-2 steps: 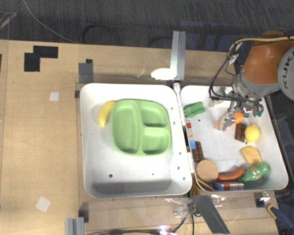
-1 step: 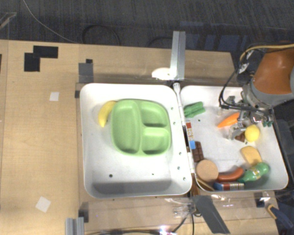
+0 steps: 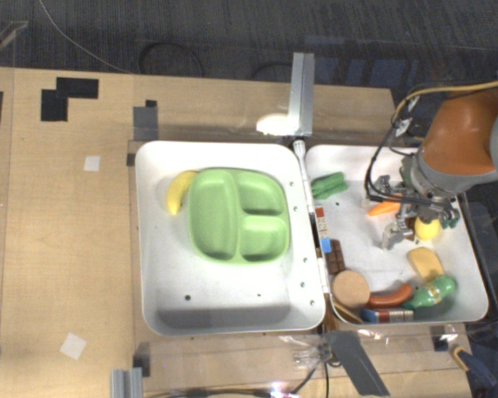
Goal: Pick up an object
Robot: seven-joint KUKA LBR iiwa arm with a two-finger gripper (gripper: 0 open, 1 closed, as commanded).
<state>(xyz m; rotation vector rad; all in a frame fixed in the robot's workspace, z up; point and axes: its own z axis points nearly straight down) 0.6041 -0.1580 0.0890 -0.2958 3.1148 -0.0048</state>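
Nearest the lens, along the right bin's [image 3: 481, 301] front edge: round tan disc [image 3: 351, 288], red sausage-like piece [image 3: 390, 295], green-and-yellow toy [image 3: 434, 292], blue-tipped marker [image 3: 388, 314]. Just behind these, a yellow-tan block [image 3: 425, 263]. Farther back, a green piece [image 3: 329, 185] near the divider and an orange carrot-like piece [image 3: 383, 208] beside the pincer [image 3: 407, 232]. Lowered over the right bin from the right, grey arm with orange band [image 3: 461, 135]. Cannot tell whether pincer open or closed; small yellow ball [image 3: 429, 230] right against it, grip unclear. Over in the left bin [image 3: 162, 288]: green divided tray [image 3: 236, 214], banana [image 3: 178, 191] touching its left edge. Beneath everything, wooden tabletop [image 3: 58, 239].
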